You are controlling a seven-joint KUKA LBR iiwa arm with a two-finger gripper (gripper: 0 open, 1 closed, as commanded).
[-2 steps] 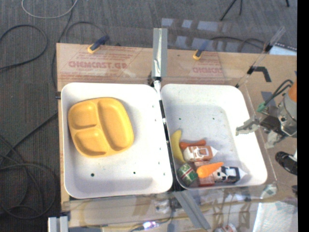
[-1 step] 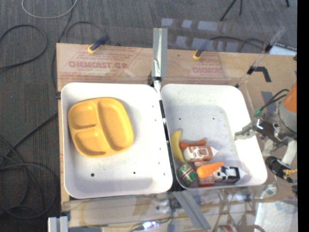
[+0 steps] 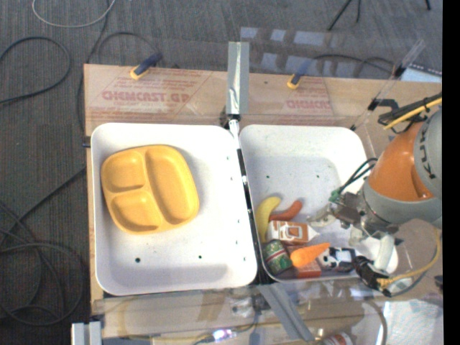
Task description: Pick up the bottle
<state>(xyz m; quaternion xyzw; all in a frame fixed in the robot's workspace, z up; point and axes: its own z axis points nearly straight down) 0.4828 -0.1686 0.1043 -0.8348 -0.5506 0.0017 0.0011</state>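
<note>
The arm reached in from the right, its orange band bulging over the edge of the right bin. The gripper sat low over that bin's right half, toward the front. Open or closed? From this angle it could not be told; the grey hardware at the wrist blurred together there.

And the bottle: it lay in the front left corner of the right bin, dark green with a red patch, tucked close to the bin's left wall and front rim. It was well clear of the gripper, and nothing was touching it from above.

There was a crowd around it, too. A small brown-and-white carton lay just behind the bottle, touching it or very nearly so. An orange carrot lay just to the bottle's right, pointing toward the arm's side of the bin. Further back, a yellow banana curved along the left wall, and a reddish sausage rested just beside it. The carton and the carrot sat between the gripper and the bottle. The back half of the right bin showed bare white floor.

Over in the left bin, a yellow divided plate with three compartments lay flat, toward the back left.

Both bins rested on a cardboard sheet with red lettering, and black cables trailed over the grey carpet around the bench.
</note>
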